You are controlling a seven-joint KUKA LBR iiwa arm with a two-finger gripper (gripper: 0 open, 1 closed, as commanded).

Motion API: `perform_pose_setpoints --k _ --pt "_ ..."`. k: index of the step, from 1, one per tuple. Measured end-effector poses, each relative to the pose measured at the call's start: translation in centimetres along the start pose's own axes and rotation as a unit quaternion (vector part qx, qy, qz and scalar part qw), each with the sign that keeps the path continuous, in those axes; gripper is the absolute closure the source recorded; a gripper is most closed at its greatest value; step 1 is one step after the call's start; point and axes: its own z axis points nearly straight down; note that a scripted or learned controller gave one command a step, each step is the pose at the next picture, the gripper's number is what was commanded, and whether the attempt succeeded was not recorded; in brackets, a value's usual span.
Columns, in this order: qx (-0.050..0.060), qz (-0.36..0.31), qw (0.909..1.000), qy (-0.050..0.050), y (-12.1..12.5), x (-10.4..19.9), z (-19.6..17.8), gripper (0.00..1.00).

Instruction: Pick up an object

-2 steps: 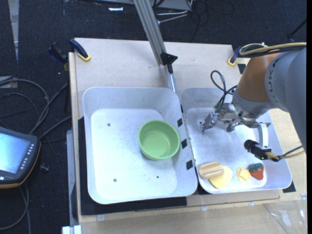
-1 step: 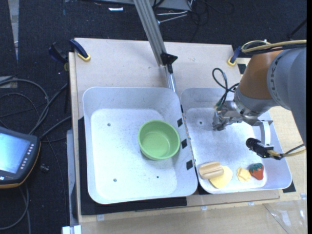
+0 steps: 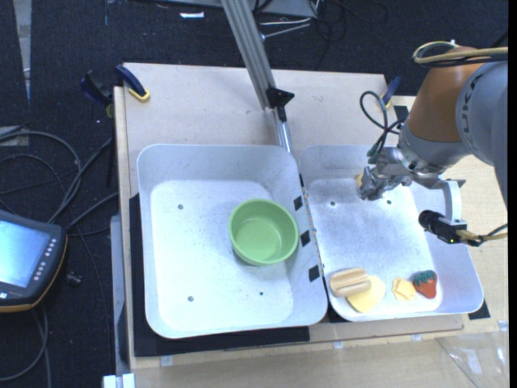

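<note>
My gripper hangs over the back of the right bin, above its bare floor, with nothing visibly between its fingers. Along the right bin's front edge lie a tan hot-dog bun, a yellow piece touching it, a small yellow chunk and a red strawberry with a green top. A green bowl stands upright in the left bin, towards its right side. All of these lie well away from the gripper.
A slanted metal pole rises from the back between the bins. Black clips sit along the seam between the bins. A cable and black plug hang off the arm over the right bin's right side.
</note>
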Motion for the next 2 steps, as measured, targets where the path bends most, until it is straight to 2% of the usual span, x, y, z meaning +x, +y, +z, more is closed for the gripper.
perform_pose_setpoints --k 1,2 --pt "-0.001 0.000 1.0000 0.000 1.1 -0.1 -5.0 1.00" --pt "0.001 0.000 1.0000 0.000 1.1 -0.1 -6.1 1.00"
